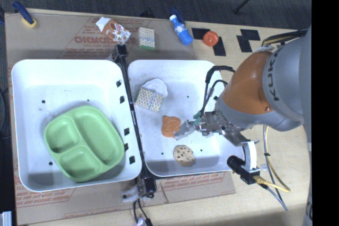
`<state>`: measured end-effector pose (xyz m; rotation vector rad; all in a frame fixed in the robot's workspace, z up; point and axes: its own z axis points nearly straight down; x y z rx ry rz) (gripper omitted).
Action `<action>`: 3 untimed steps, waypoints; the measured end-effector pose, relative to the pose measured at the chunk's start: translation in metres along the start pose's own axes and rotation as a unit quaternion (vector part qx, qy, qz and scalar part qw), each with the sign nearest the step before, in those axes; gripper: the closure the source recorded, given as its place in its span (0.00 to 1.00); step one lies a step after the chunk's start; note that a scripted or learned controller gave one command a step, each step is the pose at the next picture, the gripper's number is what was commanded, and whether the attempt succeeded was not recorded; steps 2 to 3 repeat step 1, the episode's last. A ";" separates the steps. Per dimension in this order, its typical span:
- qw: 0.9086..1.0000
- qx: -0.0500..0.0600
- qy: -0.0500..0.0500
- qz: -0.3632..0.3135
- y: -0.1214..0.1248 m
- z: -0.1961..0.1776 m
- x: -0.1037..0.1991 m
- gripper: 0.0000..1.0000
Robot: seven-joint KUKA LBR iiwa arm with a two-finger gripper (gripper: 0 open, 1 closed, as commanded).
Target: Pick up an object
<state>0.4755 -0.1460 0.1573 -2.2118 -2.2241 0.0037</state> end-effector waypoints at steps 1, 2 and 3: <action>1.000 0.000 0.000 -0.001 0.000 0.067 0.034 0.00; 1.000 0.000 0.000 -0.001 0.000 0.067 0.034 0.00; 1.000 0.000 0.000 -0.001 0.000 0.067 0.034 0.00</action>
